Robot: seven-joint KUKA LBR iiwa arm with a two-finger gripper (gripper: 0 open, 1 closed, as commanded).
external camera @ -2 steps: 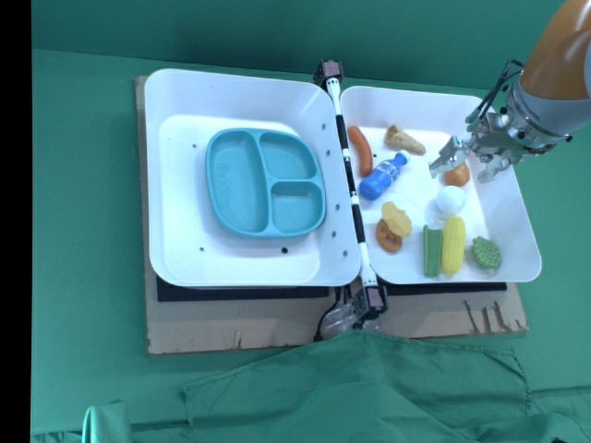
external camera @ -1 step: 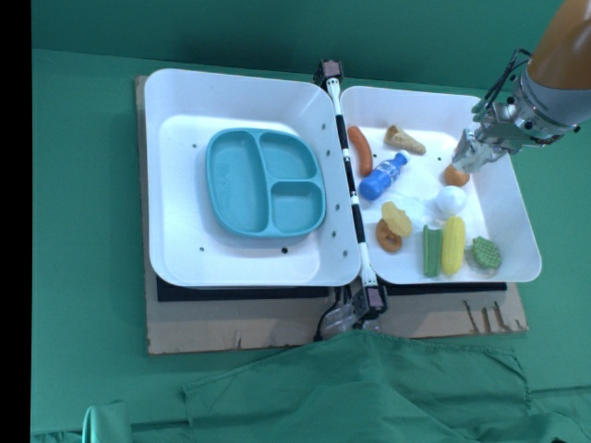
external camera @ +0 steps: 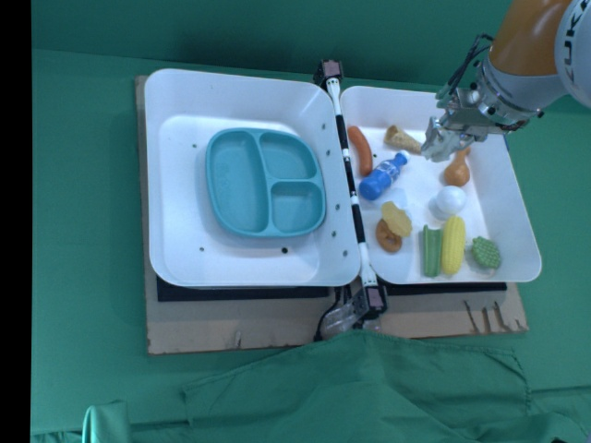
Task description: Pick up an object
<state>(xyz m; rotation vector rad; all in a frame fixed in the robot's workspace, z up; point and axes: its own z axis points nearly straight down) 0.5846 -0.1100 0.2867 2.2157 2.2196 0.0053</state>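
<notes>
camera view | end effector [external camera: 444, 142] hangs over right bin [external camera: 517, 212] at its 12 o'clock, finger state: cannot tell | orange gourd-shaped toy [external camera: 456, 169] just at its 5 o'clock, white ball [external camera: 451, 199] below that | blue bottle [external camera: 382, 176] at its 8 o'clock | teal divided plate [external camera: 266, 182] in left bin [external camera: 185, 109]

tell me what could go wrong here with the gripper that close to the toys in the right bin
1. The gripper hangs between the orange drumstick-shaped toy and the tan piece, so a descent may nudge either instead of grasping it.
2. The white ball sits just below the drumstick-shaped toy; a bump might send it rolling into the corn.
3. The items lie crowded, so a grasp might catch two at once.
</notes>
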